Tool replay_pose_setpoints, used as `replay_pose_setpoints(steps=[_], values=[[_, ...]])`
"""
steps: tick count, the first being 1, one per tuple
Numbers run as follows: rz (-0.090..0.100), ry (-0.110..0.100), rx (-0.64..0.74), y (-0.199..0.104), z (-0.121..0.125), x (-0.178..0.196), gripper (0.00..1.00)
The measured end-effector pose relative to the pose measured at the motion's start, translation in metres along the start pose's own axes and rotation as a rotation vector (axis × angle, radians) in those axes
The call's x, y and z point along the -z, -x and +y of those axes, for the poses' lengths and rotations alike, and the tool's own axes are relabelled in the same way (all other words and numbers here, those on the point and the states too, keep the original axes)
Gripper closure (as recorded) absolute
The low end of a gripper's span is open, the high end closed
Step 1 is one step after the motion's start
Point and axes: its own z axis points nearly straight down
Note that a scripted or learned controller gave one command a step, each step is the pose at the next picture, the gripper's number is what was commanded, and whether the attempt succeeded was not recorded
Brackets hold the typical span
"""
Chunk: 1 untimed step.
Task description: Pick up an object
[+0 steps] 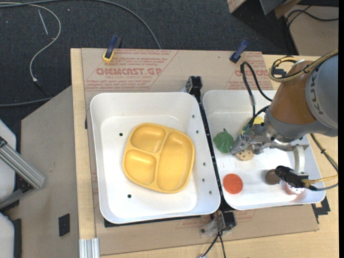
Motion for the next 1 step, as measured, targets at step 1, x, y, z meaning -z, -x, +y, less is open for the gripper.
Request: replay_pose_setpoints(steps=[1], values=[[-0.003, 0.006, 0.002, -0.0059, -0.001, 0.045, 1.0]])
